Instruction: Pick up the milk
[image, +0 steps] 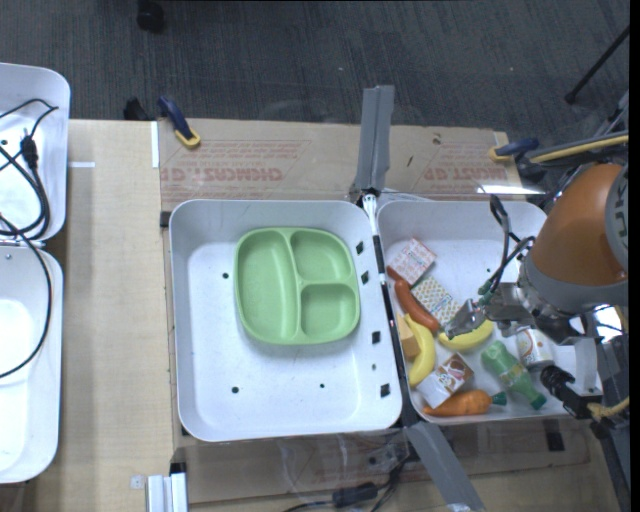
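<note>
A small white and brown milk carton lies on its side near the front of the right bin, between a banana and a carrot. My gripper hangs low over the middle of that bin, above and slightly right of the carton, right over a second yellow banana. Nothing is visibly held in it. The arm's orange band rises behind it on the right.
The right bin also holds a pink carton, a cracker pack, a red sausage, a green bottle and a small can. A green divided plate sits in the left bin.
</note>
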